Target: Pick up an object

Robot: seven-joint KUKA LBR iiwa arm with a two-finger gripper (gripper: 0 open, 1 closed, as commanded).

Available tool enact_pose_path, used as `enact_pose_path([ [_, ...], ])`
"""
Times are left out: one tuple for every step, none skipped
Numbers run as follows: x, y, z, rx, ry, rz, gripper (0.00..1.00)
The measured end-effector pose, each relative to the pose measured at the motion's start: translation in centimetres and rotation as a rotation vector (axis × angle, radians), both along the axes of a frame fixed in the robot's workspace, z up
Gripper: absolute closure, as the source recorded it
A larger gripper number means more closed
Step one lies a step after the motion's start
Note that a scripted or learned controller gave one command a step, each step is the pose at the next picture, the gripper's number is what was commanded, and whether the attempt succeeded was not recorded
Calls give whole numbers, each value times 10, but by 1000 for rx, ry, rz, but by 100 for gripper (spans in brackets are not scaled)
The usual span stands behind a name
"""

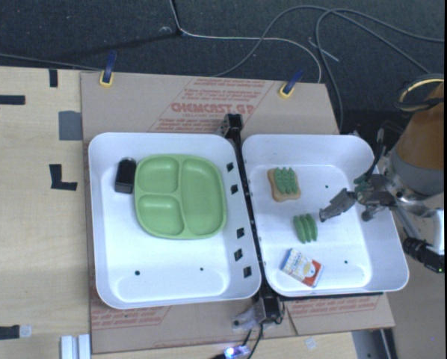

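Two shallow white bins sit side by side on a cardboard sheet [208,103], which is clamped to the bench at its far edge. A black divider strip [242,200] runs between the bins where their inner rims meet.

The left bin [108,260] is mostly taken up by a green divided plate [180,197], lying flat in its far half. A small black block [125,175] sits just beside the plate's left edge. The near half of that bin's floor is bare.

The right bin [388,271] has more open floor. A tan sponge with a green ridged top [283,184] lies near the far-left part. A small green ridged piece [306,227] lies near the middle. A small white packet with red and blue print [302,267] rests by the near rim, tilted.

The grey arm comes in over the right rim of the right bin, its orange band showing at the edge of the picture. The gripper [350,202] hangs over the right part of the bin floor with its two dark fingers spread apart, one reaching left and nothing between them. The green ridged piece is nearest it, just to its left and slightly nearer the camera, not touching. The sponge is further off to the left, the packet well apart toward the near rim.
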State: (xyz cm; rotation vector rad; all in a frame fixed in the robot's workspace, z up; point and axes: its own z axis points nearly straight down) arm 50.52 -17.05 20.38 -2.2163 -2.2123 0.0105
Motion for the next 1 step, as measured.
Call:
enact_pose_path([
  [3,0,5,-2,-11,3,0],
])
